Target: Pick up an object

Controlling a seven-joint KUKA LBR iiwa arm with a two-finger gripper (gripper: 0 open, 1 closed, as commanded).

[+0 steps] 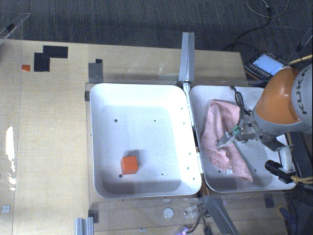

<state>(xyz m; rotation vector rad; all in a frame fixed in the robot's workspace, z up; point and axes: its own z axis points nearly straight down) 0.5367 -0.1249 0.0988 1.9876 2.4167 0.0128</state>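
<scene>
Your gripper [229,140] sits on the soft, limp pink cloth [220,131]; pinch a raised fold, jaws' state unclear.

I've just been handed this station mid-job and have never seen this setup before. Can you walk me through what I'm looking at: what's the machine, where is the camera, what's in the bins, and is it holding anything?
This is one picture from a fixed camera above the bench, looking down at a slant. The grey machine with the orange band coming in from the right is a robot arm. At its tip is a two-finger gripper, its pick-up tool.

Two shallow white trays sit side by side on the wooden bench. The left bin holds a small orange block near its front. The right bin holds a crumpled pink cloth.

The gripper is down over the pink cloth, right at its surface. From this angle I cannot tell whether it has actually gripped the cloth, so treat nothing as picked up yet.
</scene>
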